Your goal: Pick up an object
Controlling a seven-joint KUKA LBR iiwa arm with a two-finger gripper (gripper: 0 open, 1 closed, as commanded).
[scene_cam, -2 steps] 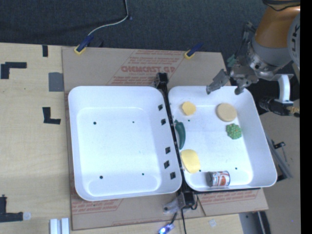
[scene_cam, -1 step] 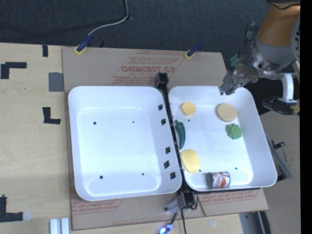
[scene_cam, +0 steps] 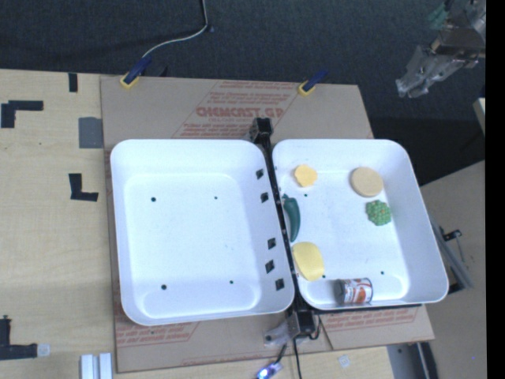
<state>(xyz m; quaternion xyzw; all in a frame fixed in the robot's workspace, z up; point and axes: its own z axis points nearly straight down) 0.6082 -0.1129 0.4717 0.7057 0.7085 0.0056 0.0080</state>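
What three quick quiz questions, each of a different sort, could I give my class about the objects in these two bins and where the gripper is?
1. True or false: the small can lies on its side near the front edge of the right bin.
2. Multiple choice: which object lies closest to the divider between the bins? A) the tan disc B) the dark green curved piece C) the green leafy piece
3. Fill in: the gripper hangs beyond the ____ corner of the right bin, away from the objects.

Key: 1 true; 2 B; 3 far right.
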